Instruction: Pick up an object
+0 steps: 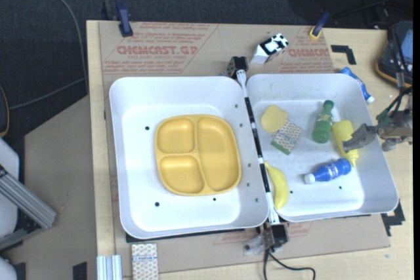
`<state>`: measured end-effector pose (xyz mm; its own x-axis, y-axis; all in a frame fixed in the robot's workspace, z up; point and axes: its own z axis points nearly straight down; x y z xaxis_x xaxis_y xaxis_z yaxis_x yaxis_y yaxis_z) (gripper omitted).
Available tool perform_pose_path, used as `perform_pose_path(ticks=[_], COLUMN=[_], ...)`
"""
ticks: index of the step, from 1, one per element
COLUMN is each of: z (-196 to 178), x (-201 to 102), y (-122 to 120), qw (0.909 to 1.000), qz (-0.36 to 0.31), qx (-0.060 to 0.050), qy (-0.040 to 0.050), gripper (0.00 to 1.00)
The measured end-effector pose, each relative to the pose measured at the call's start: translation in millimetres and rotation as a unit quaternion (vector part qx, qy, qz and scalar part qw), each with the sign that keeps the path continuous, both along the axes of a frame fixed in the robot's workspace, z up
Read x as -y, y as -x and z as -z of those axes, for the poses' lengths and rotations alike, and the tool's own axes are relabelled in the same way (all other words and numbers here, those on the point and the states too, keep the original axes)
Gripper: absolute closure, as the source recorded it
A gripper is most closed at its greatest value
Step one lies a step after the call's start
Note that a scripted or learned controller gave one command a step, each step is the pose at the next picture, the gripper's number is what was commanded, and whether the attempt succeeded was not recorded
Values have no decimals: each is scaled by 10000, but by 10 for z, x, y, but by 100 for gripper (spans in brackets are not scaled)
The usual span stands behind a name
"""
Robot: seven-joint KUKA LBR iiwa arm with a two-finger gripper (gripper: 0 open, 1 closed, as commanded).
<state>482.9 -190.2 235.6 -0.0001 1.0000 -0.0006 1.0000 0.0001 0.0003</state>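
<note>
At the bottom, closest to the camera, a small patterned box (144, 254) lies on the bench (98, 141), below the left bin (131, 101). In this bin lies a yellow tray (197, 155) with three compartments. The right bin (374, 187) is my landmark for the rest. At its left wall lies a banana (278, 185), with its long axis running along that wall. Near the bin's middle are a yellow disc (273, 118) and, just below it, a patterned packet (287, 136). To the right of these stands or leans a green bottle (322, 122), cap toward the far wall. A blue bottle (329, 172) lies on its side in the near half, long axis almost left to right, white cap to the left and slightly nearer to us. The gripper (362, 136) comes over the bin's right wall and is low there, beside a yellow thing (342, 132), which is partly hidden. Whether the jaws are apart or together I cannot tell, and nothing is seen held between them. I judge the yellow thing to be the nearest target: it is just to the left of the gripper tip, perhaps touching it. The blue bottle lies below and to the left of the gripper, with its axis roughly in line with the arm's reach.
</note>
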Motion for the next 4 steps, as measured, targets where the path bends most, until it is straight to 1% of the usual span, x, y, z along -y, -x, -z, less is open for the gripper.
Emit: perform_pose_path(ticks=[1, 2, 3, 4], z=[872, 1515, 1410, 165], x=[335, -152, -148, -931], y=[-565, -999, -1006, -639], qw=[10000, 10000, 10000, 10000], qz=[2, -7, -8, -8], qx=[-1, -6, 7, 7], qy=[0, -7, 2, -4], gripper=[0, 0, 100, 100])
